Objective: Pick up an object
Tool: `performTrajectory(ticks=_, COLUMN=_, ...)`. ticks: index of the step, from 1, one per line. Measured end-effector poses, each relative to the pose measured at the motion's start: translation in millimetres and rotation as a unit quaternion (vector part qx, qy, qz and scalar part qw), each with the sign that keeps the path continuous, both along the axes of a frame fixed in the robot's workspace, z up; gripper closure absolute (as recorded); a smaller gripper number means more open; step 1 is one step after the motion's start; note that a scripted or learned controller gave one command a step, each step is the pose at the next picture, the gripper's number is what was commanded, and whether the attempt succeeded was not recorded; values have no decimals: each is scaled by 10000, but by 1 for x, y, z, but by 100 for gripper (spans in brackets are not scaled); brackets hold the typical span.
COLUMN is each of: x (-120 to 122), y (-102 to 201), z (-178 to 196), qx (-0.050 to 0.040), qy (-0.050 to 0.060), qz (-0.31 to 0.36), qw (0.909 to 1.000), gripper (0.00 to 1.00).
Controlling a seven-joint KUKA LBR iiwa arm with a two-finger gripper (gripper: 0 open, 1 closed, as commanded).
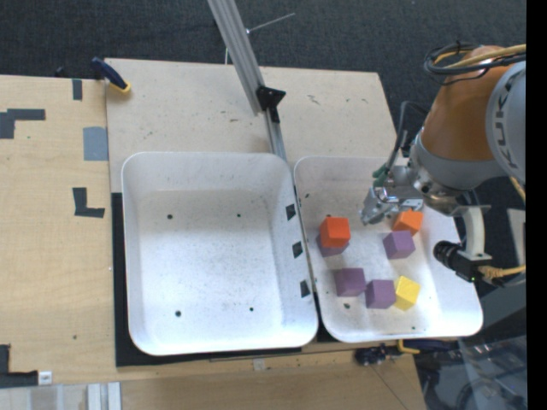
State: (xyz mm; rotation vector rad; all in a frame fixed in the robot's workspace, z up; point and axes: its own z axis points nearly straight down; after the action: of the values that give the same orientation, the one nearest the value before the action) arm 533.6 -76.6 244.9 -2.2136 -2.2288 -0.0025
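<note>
Part of a name, "KU", is showing in dark letters on the arm's (474, 126) grey shell at the right edge, and no other writing is readable. The gripper (379, 207) is hanging low in the right bin (342, 171) between two orange blocks, one (334, 232) to its left and one (408, 221) just beside it on the right; how it is set I cannot tell. Three purple blocks (398, 244) (349, 281) (379, 294) and a yellow block (407, 292) are crowding that bin's near half, while the left bin (137, 178) is offering wide open floor.
</note>
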Motion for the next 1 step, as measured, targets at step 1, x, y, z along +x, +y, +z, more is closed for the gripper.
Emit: performTrajectory(ticks=1, x=32, y=39, z=-12, qx=-5, qy=11, qz=-5, qw=10000, gripper=100)
